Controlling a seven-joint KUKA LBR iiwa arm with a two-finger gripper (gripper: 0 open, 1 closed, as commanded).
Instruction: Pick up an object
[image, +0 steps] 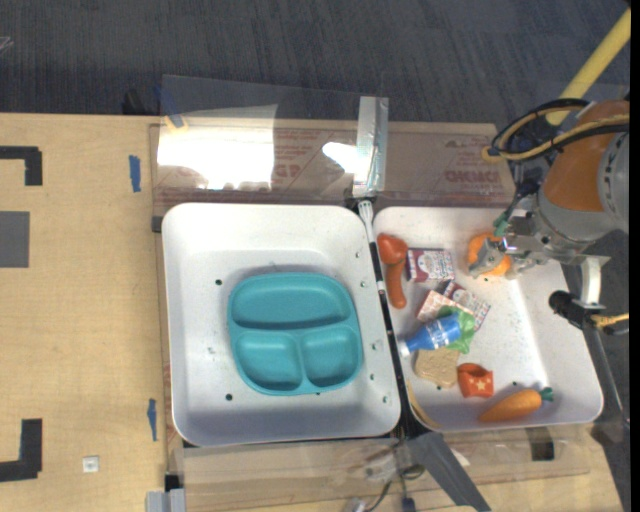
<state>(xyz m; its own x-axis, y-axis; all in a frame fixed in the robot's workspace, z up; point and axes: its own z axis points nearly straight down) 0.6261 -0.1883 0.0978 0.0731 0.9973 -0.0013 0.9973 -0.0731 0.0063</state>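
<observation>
Orange toy under gripper (grip unclear) | right bin: carrot, packets | left bin: teal tray

Two white bins; one teal tray; perhaps eight small items.

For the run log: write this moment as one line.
arm: over right bin, far corner | claw: at small orange object, grasp unclear | left bin: teal tray
</observation>
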